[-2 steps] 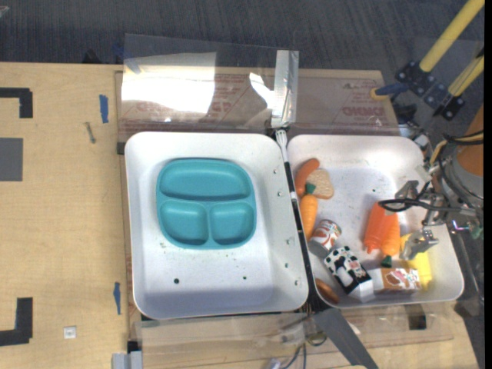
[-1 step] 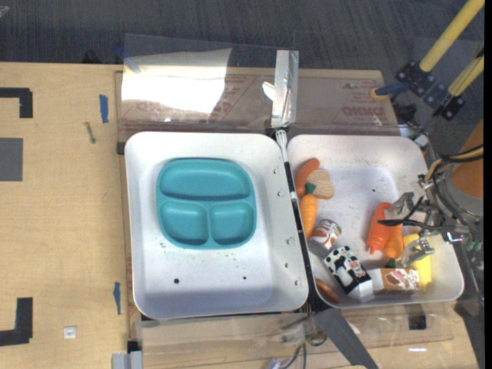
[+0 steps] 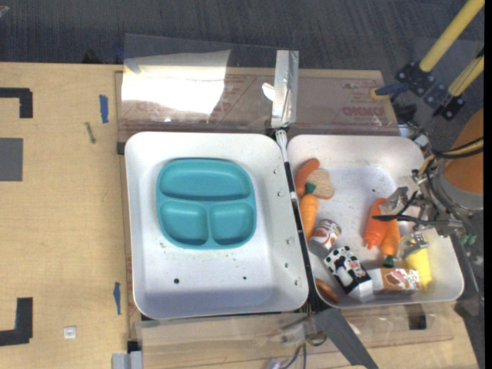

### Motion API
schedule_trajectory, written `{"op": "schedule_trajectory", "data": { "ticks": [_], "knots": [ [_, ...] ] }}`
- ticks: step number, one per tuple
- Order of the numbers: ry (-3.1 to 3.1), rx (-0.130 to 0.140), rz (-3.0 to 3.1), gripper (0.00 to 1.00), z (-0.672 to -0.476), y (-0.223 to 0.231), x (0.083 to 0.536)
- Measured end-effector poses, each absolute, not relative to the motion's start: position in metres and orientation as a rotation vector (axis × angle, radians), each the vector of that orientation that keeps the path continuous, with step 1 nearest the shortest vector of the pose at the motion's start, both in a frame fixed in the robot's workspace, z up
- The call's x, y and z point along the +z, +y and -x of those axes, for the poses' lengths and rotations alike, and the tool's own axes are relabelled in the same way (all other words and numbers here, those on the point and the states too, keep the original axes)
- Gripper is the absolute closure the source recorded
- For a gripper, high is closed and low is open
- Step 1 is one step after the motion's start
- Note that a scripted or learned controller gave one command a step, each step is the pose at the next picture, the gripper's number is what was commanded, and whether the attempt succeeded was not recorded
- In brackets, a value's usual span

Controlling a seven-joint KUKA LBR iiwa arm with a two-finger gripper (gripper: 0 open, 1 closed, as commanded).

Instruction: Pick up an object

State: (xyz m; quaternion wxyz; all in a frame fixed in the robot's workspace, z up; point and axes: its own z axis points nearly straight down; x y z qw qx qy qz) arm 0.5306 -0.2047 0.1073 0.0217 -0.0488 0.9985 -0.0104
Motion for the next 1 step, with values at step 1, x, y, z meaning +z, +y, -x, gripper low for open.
{"op": "schedule_trajectory", "data": {
  "ticks": [1],
  "knots": [
    [3.085, -0.037, -0.003, 0.00, -0.5150, -0.2078, 0.1065]
  ]
}}
